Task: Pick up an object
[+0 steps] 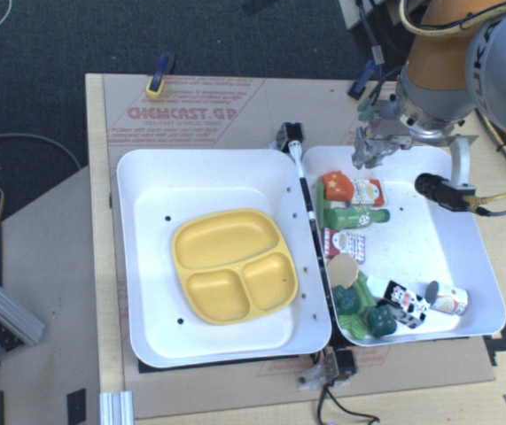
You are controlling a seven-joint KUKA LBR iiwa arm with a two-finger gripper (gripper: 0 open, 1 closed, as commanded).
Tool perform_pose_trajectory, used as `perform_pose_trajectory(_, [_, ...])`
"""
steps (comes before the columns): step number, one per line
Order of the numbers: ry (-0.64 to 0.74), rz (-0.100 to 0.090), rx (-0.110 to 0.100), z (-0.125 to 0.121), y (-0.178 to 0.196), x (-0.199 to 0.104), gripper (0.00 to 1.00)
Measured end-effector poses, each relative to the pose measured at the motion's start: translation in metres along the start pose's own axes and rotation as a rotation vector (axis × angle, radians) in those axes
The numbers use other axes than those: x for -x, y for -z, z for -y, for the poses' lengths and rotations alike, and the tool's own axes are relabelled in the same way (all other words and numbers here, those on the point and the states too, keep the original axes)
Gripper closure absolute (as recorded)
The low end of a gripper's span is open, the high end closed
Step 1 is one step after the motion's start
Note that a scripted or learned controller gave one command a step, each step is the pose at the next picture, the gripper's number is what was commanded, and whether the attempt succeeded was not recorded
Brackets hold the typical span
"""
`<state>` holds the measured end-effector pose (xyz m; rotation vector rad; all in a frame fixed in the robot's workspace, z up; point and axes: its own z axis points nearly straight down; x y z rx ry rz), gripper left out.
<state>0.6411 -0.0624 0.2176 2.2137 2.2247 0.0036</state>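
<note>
Objects to pick all sit in the right white plastic bin [465,264]; my end effector [369,156] hangs over that bin's far-left corner, just above the orange-and-white carton, and I can't tell its opening from here. Nothing visibly in it.

Largest to smallest: yellow three-compartment plastic tray [233,264] in the left white bin [146,237] looks stiff, light, too wide and flat for me, skip. Green plastic bottle [352,217] lying on its side, smooth, likely to roll; take it across the body. Orange-and-white carton [348,189] beside it, light, crushable, flat sides good for a pinch. Dark green toy vegetables [363,312] at near edge, lumpy, probably slippery. Black-and-white toy cow [405,301], small, stiff. Small white cup-like piece [449,301], light, may tip.
</note>
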Motion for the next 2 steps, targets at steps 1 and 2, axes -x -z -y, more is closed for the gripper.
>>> perform_pose_trajectory(1, [-0.006,0.000,-0.004,0.004,-0.002,0.014,1.00])
perform_pose_trajectory(2, [-0.004,0.001,0.001,-0.002,0.010,0.017,1.00])
